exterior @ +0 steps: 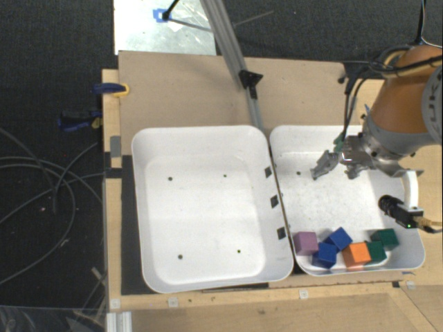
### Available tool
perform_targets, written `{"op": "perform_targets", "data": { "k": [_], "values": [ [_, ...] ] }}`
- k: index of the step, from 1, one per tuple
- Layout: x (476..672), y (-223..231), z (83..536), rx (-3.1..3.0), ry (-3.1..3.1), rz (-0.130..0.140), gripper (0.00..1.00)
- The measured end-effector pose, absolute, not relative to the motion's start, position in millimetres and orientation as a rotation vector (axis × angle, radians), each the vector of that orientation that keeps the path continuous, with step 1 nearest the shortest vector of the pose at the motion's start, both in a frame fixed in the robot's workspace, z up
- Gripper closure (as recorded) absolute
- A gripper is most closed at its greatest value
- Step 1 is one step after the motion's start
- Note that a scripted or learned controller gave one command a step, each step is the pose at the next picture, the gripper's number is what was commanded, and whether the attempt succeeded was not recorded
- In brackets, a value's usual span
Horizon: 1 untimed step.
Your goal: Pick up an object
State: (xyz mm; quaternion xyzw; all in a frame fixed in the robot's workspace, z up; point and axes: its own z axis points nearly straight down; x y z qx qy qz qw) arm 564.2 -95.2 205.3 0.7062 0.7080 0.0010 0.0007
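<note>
My gripper [338,168] hangs over the upper middle of the right bin [304,189], its two grey fingers spread open with nothing between them. Along that bin's near edge lies a cluster of blocks: a purple block [305,241], two blue blocks [339,238] [325,254], an orange block [358,253] and two green blocks [385,238] [376,252]. The gripper stands well behind the cluster, apart from every block.
The left bin [201,206] sits beside the right one, the two sharing a middle rim with black clips [274,200]. A slanted metal pole [232,47] crosses the bench behind the bins. Clamps [111,88] sit at the bench's far left edge.
</note>
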Motion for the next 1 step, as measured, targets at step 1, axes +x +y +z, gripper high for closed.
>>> {"op": "perform_targets", "data": {
  "k": [1],
  "values": [
    [527.2, -69.1, 280.7, 2.207, 2.227, 0.010, 0.00]
  ]
}}
